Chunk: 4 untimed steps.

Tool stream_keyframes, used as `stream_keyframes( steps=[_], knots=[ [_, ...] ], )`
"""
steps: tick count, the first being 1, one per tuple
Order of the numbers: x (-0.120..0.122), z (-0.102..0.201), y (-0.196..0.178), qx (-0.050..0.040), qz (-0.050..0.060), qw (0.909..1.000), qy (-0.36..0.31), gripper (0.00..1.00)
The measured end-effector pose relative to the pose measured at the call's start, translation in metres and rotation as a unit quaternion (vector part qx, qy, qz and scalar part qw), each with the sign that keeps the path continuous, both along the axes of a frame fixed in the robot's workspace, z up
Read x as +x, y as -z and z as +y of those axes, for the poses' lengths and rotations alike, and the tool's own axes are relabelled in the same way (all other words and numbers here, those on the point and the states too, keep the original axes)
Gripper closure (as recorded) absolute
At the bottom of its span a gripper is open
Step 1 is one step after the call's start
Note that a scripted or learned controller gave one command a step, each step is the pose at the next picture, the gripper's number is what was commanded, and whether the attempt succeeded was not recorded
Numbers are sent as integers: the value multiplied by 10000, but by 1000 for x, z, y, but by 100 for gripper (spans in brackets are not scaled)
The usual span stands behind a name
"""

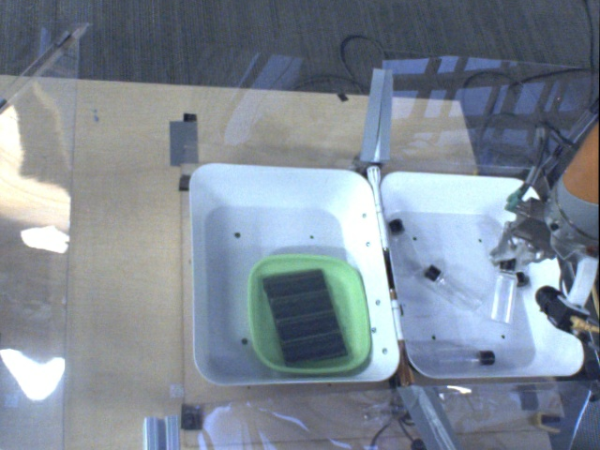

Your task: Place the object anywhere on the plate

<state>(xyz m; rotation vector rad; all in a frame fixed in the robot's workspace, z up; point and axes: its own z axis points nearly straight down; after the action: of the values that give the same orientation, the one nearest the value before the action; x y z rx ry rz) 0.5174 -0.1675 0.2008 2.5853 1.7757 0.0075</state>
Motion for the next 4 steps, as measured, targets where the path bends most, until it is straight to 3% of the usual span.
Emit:
stream_keyframes(
  steps=[1,2,3,4],
  knots=[
    [-29,56,91,6,14,9986,-520,100],
    [-28,152,15,9,2,9976,-692,100],
    [-30,227,16,8,12,9913,-1315,100],
    [-30,227,16,7,12,9913,-1313,0]
  ],
)
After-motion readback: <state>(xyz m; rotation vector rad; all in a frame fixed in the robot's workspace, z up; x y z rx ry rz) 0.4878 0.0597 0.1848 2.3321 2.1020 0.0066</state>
